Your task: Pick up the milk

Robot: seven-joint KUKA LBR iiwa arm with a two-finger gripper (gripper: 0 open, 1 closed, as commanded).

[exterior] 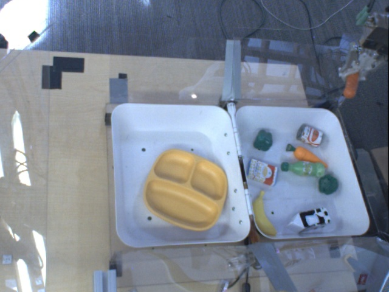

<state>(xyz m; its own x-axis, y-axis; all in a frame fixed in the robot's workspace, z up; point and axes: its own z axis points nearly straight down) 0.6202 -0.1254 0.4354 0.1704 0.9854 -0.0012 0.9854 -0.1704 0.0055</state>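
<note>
The tool (357, 64) hangs beyond the right bin's (349, 163) far corner, its grip impossible to tell; the milk (315, 218) lies well apart from it, by the bin's near wall.

Two white bins sit side by side. The left bin (121, 163) holds a yellow divided tray (185, 188). The right bin (346, 157) holds the milk carton (314, 218) at its near right, a banana (262, 214), a carrot (309, 156) and a green bottle (304, 169).

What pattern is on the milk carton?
Black-and-white cow patches on the milk carton, lying near the right bin's front edge, camera view.
</note>
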